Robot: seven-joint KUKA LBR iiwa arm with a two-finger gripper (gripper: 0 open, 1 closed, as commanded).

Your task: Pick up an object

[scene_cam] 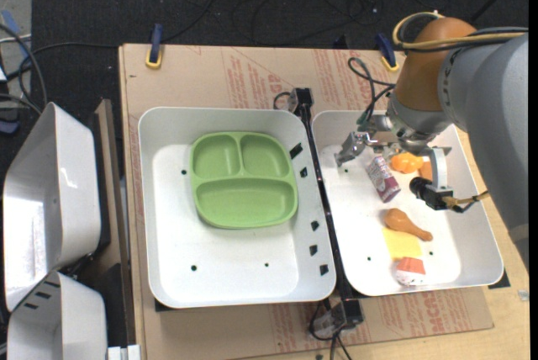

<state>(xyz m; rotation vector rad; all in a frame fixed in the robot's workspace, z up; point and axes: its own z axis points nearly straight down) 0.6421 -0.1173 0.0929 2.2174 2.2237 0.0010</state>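
1. In the right-hand shallow white bin [471, 266] there's a small pile of candidates: a purple-and-white packet [382, 176], an orange rounded piece [406, 162] just beside it, a brown drumstick-shaped toy [407, 223], a flat yellow block [401, 245] and a red-and-white little carton [410, 269] near the front.
2. The grey arm's gripper [393, 150] hangs over the packet and the orange piece; can't honestly tell whether the fingers are spread or pinched, or whether anything sits between them.
3. Risk, I'd guess: those two are so close that closing could catch both, or nudge one aside and come up empty.
4. The black cable [458, 200] dangling beside it could drag the drumstick.
5. The left white bin [160, 266] holds a green divided plastic plate [244, 180], well apart.
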